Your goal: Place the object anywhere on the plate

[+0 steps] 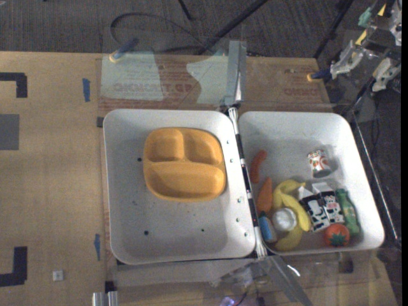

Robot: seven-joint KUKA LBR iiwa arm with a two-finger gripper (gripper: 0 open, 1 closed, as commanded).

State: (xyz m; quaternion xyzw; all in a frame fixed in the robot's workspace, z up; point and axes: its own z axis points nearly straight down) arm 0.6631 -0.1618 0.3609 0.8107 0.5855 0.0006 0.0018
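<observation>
The tabletop (pixel 51 171) is brown, with black tape marks near its left edge. Two white bins sit on it, side by side and touching.

The left bin (pixel 127 228) holds an orange plate (pixel 185 164). The plate has three parts and lies toward 12 o'clock in its bin.

The right bin (pixel 287 129) holds all the toys, packed close together toward 6 o'clock. A small can (pixel 319 163) has a red and white label, but its words are too tiny to read. A carton (pixel 322 209) has black and white patches like a cow, and no words on it can be read. A yellow banana (pixel 294 203) lies just beside the carton at 9 o'clock. A white round cap (pixel 284 220) rests against the banana. Two orange sticks (pixel 257 166) lie near the wall between the bins. A blue bit (pixel 268 229) lies by that wall too. A green bar (pixel 348 210) touches the carton at 3 o'clock. A red tomato (pixel 336 234) sits at 6 o'clock from the carton.

A clear sheet (pixel 166 78) lies flat at 12 o'clock from the left bin. It has reddish letters that look backwards and too blurry to read.

The hand (pixel 376 50) is up in the top right corner, outside the bins. I cannot tell if it is wide or narrow. The toys are well apart from it, at about 7 o'clock. The plate is farther still, at about 8 o'clock from the hand.
</observation>
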